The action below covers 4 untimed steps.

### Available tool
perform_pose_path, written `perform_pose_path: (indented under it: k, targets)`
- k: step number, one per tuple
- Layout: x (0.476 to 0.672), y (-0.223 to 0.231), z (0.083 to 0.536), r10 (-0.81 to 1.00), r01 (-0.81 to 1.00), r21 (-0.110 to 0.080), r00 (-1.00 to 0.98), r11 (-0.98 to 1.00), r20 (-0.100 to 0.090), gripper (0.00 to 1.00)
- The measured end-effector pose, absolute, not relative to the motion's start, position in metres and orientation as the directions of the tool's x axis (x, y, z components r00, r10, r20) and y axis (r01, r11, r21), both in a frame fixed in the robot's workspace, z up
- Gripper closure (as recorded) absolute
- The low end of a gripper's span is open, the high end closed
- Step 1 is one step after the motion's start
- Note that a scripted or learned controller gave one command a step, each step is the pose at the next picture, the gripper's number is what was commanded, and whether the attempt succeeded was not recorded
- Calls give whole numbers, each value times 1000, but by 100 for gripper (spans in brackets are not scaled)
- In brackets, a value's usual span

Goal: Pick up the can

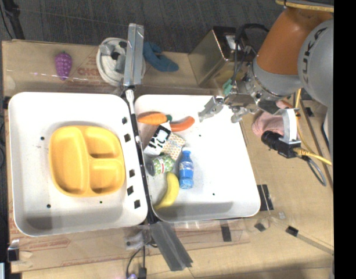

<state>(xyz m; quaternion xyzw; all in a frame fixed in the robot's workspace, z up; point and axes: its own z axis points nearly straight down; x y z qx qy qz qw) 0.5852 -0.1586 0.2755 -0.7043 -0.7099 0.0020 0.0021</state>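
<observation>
near the front of the right bin (247, 179) lies a banana (169, 192), with a blue bottle (186, 169) just above it and the can (161, 165) on its side beside the bottle, by the bin's left wall. past them sit a patterned box (164, 142) and two carrots (166, 120). the left bin (27, 121) holds a yellow tray (87, 160). the gripper (225, 110) hangs over the right bin's far edge, fingers spread, holding nothing.
</observation>
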Motion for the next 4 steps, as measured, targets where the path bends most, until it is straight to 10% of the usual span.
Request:
perform_pose_path:
  k: [1, 2, 3, 4]
  targets:
    - [535, -113, 189, 974, 974, -8, 227, -227, 0, 0]
    - [532, -103, 102, 901, 901, -2, 434, -434, 1, 0]
    - [487, -95, 91, 905, 905, -6, 425, -425, 0, 0]
    - [483, -134, 96, 527, 527, 7, 850, -850, 13, 0]
